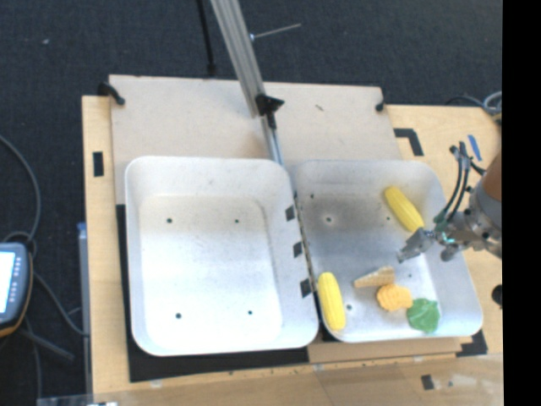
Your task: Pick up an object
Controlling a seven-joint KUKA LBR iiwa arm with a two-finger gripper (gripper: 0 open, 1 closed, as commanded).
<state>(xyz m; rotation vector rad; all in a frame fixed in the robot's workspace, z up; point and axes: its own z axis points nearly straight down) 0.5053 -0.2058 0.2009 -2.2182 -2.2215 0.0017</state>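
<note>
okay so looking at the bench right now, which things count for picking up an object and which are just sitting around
For the job: gripper, yellow corn cob, second corn cob, tan wedge, orange piece, green piece, all in the right bin.

Just around: left bin, metal pole, handheld screen.

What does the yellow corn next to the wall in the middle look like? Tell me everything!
The corn is a bright yellow cob, long with rounded ends, smooth and shiny like plastic. It lies flat near the front left corner of the right bin, right by the wall between the two bins, pointing roughly from back to front. It seems to rest against that wall. Nothing else touches it; the tan wedge lies a little to its right.
</note>
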